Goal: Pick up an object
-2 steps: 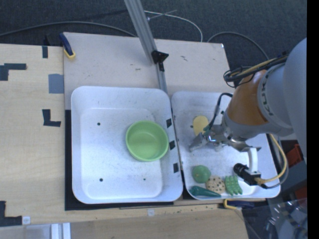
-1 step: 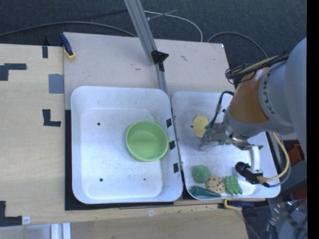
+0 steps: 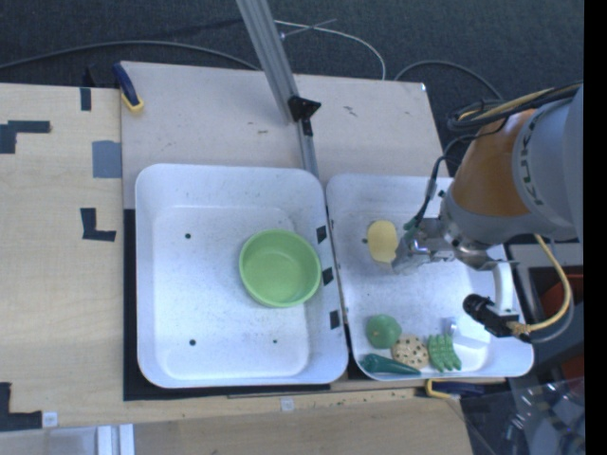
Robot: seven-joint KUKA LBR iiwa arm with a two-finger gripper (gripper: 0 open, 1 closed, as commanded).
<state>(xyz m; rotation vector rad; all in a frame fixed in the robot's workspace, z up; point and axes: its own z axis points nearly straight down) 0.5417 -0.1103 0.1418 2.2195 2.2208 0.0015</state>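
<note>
Well, from the overhead cam the arm (image 3: 517, 173) came in from the right, grey body w/ the orange band bulging above the wrist, bent down over the right bin (image 3: 356, 207). The wrist pointed toward the middle of the bench, and the gripper (image 3: 406, 251) sat low in the upper half of that bin. Its tip was just beside a yellow, roundish object (image 3: 382, 240), on that object's right side, touching or near enough that I couldn't separate them. How far the jaws stood apart I couldn't tell; the metal end was too dark and small, and nothing showed plainly between the fingers, so no grip to report.

Cables looped off the wrist: a yellow one swung down the right side, and a black fitting (image 3: 486, 315) stuck out over the bin's lower right.

Rest of the right bin: along the near edge, a green ball (image 3: 383, 330), a speckled tan piece (image 3: 410, 351) next to it, a leafy green toy (image 3: 443, 352) further right, and a dark teal item (image 3: 387, 365) lying flat below the ball. All well apart from the gripper.

Left bin (image 3: 171, 197) held a green bowl (image 3: 279, 268), upright, right of center. A grey pole (image 3: 270, 41) slanted in from the top toward the seam between the bins.
</note>
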